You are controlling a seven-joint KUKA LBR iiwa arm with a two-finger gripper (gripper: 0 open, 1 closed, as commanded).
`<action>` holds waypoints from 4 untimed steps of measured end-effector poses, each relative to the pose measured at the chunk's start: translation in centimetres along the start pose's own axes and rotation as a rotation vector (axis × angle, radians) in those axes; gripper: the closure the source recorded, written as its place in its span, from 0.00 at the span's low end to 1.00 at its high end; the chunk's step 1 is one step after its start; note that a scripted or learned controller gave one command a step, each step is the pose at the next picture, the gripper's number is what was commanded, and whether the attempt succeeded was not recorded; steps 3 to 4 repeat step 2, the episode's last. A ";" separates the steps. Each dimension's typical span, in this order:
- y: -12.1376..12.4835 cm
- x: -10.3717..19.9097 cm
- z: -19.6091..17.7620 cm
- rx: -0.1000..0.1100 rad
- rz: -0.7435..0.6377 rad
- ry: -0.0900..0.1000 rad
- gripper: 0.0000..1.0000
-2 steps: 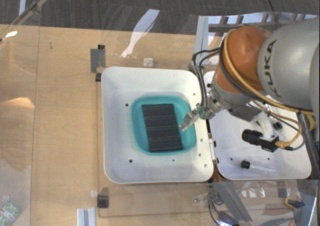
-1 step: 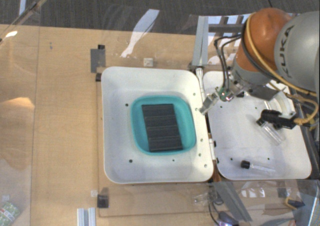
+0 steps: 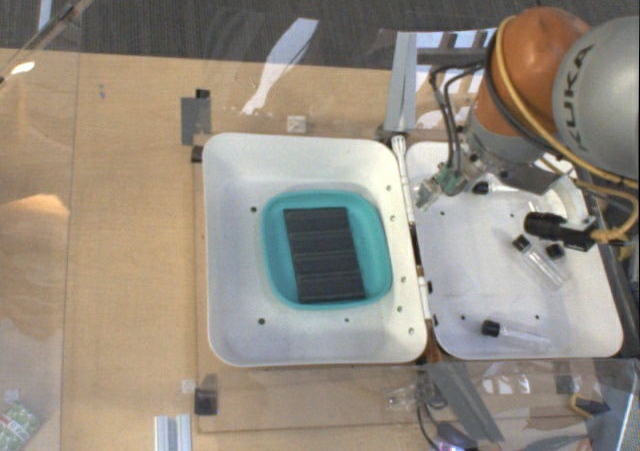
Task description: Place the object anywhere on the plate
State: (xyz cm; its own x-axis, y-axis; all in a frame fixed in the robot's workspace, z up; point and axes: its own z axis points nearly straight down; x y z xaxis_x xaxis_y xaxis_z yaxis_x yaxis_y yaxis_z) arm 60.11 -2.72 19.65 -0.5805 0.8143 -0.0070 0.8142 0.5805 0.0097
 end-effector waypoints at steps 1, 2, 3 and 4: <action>5.0 4.0 1.1 0.003 -0.105 0.004 1.00; 6.6 11.3 1.0 0.002 -0.245 0.005 1.00; 6.6 11.3 1.0 0.002 -0.245 0.005 1.00; 6.6 11.3 1.0 0.002 -0.245 0.005 1.00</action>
